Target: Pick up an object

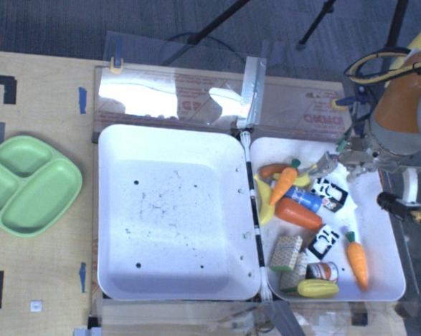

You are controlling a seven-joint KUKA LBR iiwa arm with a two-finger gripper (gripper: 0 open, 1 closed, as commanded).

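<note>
The arm reaches in at the upper right; its hand [334, 162] hangs over the top of the right bin [393, 284], and I cannot tell whether it is open or closed. All the objects lie in that bin. Two carrots: one [283, 183] near the top left, long axis slanting, tip toward lower left; the other [357, 261] by the right side, tip pointing down. One blue tube [304, 200] lies crosswise above one red sausage [298, 215]. One can [322, 271] sits above one yellow piece [317, 288]. The left bin [175, 154] adjoins it. One green plate [27, 184] rests on the desk [43, 87].
</note>
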